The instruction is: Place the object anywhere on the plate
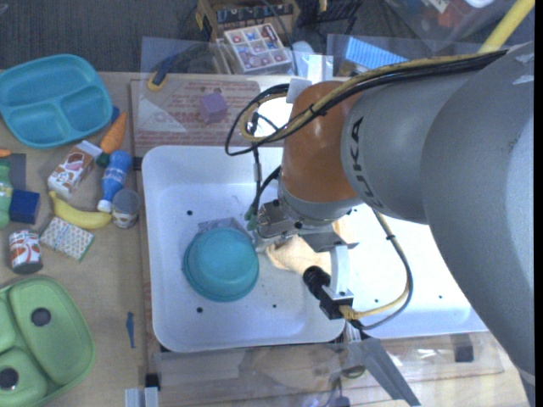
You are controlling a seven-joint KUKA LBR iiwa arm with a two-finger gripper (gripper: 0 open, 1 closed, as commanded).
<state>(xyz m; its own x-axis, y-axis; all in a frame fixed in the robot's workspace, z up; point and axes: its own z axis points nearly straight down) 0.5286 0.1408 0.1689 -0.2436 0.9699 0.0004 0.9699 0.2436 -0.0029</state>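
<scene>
The tool (270, 231) sits at frame centre beside the round teal plastic plate (221, 264); I cannot tell its grip. A pale yellowish lump (288, 257) lies under it. Best to lift clear of the plate's rim before releasing.

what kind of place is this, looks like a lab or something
Most likely a robot manipulation lab: a KUKA arm works over a white bin on a bench, with toy food like a banana laid beside it.

Single fixed overhead camera, slanted down, near both bins (170, 227)
</scene>
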